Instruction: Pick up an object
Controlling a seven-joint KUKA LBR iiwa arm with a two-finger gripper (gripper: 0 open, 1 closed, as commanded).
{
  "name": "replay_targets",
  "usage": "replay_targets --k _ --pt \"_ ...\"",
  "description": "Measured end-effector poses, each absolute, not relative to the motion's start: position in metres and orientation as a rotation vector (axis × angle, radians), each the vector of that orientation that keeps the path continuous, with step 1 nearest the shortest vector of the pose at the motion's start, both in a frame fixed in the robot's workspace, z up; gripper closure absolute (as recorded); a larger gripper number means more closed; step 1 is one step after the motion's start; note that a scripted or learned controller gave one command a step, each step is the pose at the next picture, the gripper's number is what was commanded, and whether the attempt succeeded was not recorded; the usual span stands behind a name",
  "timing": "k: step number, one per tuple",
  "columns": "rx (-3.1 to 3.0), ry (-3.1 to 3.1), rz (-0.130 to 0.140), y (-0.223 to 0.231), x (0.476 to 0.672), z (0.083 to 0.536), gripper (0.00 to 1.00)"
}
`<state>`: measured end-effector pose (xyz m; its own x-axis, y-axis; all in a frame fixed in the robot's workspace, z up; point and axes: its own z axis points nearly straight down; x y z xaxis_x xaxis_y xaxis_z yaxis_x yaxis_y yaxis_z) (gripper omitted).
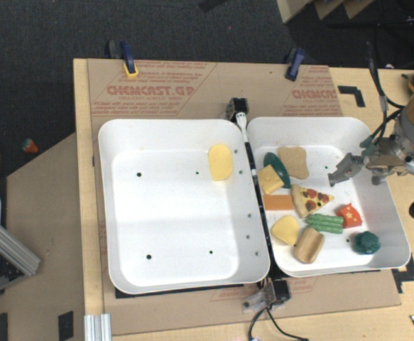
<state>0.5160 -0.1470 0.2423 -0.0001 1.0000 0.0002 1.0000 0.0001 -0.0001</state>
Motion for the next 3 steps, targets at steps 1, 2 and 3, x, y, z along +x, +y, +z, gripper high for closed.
replay_targets --k 1,2,3 --pt "-2.214 -2.221 0.001 -0.092 0.507 0.078 0.00" --pt "-2.225 -2.221 -0.002 -0.096 0.508 0.095 1.00" --pt "-2.224 -2.221 -0.001 -0.096 0.508 0.094 0.00"
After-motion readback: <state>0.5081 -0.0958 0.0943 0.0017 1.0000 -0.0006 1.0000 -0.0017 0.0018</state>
